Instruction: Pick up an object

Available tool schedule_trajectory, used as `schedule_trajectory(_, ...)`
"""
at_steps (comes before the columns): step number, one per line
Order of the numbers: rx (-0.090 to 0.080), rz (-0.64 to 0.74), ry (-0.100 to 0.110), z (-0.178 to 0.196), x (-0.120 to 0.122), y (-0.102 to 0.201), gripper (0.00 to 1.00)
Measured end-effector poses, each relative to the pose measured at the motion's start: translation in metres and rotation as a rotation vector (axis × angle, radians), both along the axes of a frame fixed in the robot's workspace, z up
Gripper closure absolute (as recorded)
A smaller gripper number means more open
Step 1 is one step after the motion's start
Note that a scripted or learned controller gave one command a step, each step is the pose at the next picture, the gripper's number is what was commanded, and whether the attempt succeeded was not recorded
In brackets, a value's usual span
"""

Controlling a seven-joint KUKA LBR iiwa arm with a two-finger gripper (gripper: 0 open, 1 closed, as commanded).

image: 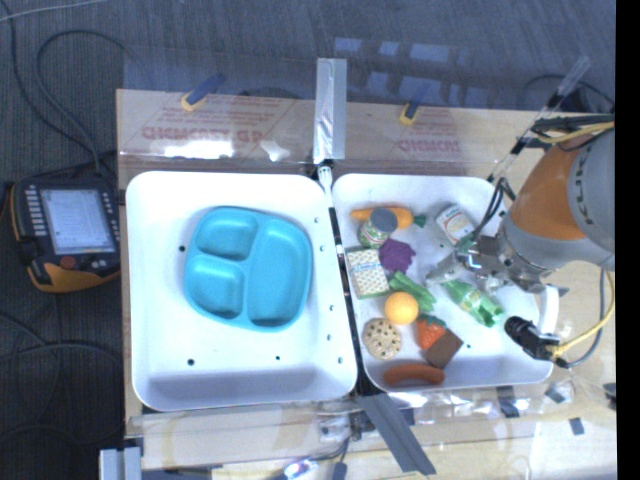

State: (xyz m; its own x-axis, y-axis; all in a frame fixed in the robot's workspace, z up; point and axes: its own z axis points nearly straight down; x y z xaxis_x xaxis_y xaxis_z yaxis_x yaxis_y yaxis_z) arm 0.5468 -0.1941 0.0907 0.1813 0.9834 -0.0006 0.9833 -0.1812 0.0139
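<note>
Grey gripper [462, 264] hovered low in right bin [500, 368], over green bottle [472, 301]; finger state impossible to tell. Crowded toys nearby, orange ball [401, 309] included, risked a nudge or missed grasp.

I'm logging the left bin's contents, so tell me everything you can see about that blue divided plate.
The blue plate is a light blue, smooth, plastic-looking tray with rounded corners, split by raised ridges into three compartments: one large on its right, two smaller on its left. It lies flat, right side up and turned at a slight angle, near the middle of the left white bin. It rests on the bin floor and touches none of its walls.
</note>
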Motion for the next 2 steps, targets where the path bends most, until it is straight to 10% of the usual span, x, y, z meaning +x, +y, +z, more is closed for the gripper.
schedule_trajectory(1, 0.002, 0.001, -0.002, 0.010, 0.001, 0.001, 1.00)
schedule_trajectory(2, 0.001, -0.002, 0.015, 0.110, 0.008, 0.018, 1.00)
